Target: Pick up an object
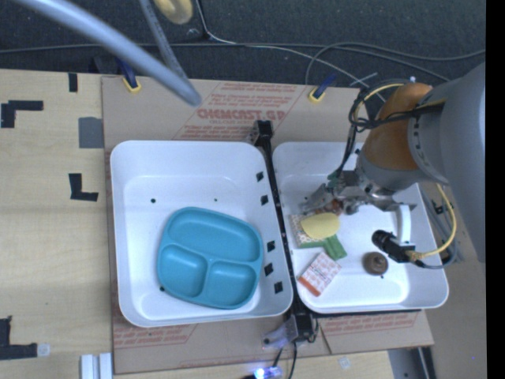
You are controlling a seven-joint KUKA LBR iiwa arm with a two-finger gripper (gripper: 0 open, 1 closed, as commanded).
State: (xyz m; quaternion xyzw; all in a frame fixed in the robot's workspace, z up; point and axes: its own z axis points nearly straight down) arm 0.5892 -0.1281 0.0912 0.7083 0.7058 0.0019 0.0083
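Reaching: I have the arm [410,144] down in the right bin [422,294], its gripper [335,198] low over the clutter near the bin's left wall.
Progress: I judge the pick not yet done; nothing is lifted clear, and every item I can see lies on the bin floor.
Left to do: closing on 1 item, raising it, and confirming it comes away.
Jaws: I cannot tell how wide they stand or whether they have hold of anything; the wrist and cables blur that spot.
Likely target: the pale yellow object [319,226], just below the gripper, resting on a flat packet.
Neighbours: a green piece [334,248] touches the yellow one's lower edge; a red and white card [319,274] lies near; a small brown disc [376,263] sits apart to the right.
Left bin: 1 blue divided tray [209,257], untouched.
Arm pose: I see it entering from the right, orange band above the wrist, bent steeply downward.
Worktop: cardboard sheet [237,109] under both bins.
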